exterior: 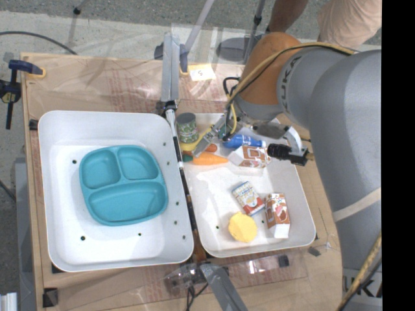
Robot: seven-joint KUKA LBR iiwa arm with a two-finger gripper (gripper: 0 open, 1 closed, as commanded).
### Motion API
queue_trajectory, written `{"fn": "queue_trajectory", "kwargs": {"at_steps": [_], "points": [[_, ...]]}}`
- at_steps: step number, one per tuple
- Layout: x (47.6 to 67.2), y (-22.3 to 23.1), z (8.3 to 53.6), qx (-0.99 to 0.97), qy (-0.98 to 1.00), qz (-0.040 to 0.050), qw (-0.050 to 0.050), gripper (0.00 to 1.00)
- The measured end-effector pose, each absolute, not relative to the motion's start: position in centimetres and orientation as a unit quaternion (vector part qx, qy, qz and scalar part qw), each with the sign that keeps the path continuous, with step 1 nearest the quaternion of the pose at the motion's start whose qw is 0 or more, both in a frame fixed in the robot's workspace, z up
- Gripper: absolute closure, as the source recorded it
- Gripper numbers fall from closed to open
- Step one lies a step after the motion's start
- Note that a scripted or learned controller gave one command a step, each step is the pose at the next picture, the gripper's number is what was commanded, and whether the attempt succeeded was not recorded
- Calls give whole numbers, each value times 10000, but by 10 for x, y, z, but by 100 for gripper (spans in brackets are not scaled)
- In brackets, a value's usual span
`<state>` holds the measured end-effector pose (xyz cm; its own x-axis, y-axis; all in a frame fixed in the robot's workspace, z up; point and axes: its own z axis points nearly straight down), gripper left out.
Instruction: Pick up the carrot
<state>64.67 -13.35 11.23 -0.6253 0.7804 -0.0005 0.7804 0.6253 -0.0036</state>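
The carrot [210, 161] is a short orange piece lying flat near the upper left of the right bin [214, 206]. My gripper [209, 142] reaches down and left from the grey wrist and hangs just above the carrot's far side, close to the bin's left wall. Its tip is next to a small orange patch right over the carrot. Whether it touches the carrot cannot be told from this slant. Nothing is visibly lifted.
A green can [187, 128] stands left of the gripper over a yellow item [188, 147]. A blue bottle [245, 140], a white packet [250, 158], two small cartons [248, 197] [277, 214] and a yellow lump [242, 228] share the right bin. A teal divided plate [123, 183] lies in the left bin [58, 148].
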Motion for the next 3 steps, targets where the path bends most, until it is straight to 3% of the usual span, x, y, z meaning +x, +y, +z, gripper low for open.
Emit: {"fn": "queue_trajectory", "kwargs": {"at_steps": [1, 2, 3], "points": [[585, -132, 87, -4906, -8714, 3, -5, 0], [586, -133, 99, -4901, -8717, 8, -13, 100], [620, -84, 217, -4868, -8735, -3, -16, 100]]}}
